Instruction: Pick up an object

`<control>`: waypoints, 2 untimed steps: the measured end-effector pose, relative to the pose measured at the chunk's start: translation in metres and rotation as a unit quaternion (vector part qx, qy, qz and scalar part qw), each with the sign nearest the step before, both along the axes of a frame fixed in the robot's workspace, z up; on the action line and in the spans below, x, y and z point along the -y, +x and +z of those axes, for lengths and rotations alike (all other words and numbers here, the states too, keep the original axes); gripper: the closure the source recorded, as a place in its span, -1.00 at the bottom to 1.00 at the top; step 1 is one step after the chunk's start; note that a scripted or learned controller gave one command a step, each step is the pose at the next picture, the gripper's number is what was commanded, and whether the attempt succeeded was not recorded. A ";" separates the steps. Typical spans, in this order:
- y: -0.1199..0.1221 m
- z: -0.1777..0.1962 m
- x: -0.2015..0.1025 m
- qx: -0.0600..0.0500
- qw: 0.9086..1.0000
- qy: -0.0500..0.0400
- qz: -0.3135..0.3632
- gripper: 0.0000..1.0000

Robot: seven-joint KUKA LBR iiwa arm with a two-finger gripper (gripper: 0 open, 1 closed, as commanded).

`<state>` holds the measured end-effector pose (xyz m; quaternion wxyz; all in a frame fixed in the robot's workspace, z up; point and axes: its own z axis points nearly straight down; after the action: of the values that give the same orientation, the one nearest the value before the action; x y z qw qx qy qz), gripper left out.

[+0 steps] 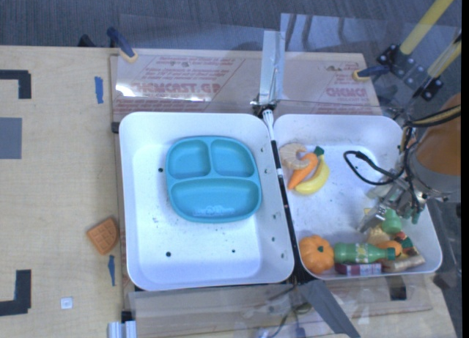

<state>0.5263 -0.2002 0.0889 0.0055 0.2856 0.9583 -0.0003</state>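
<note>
My gripper hangs low over the right bin, near its right wall, with the orange-banded arm above it at the frame's right. Just below and to the right of it lies a small green toy among a cluster of toy foods. Along the bin's front edge rest an orange pumpkin and a green bottle on its side. A yellow banana with an orange carrot across it lies at the bin's back left, beside a pale round biscuit.
The left bin holds a blue divided plate. A black cable loops over the right bin's floor towards the gripper. A brown waffle piece lies on the wooden bench left of the bins.
</note>
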 end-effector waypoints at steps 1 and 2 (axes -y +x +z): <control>0.004 0.000 -0.006 0.001 1.000 0.000 -0.021 -1.00; 0.016 0.000 -0.002 0.000 1.000 0.000 -0.020 -1.00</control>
<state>0.5424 -0.1985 0.0887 0.0059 0.3050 0.9523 -0.0001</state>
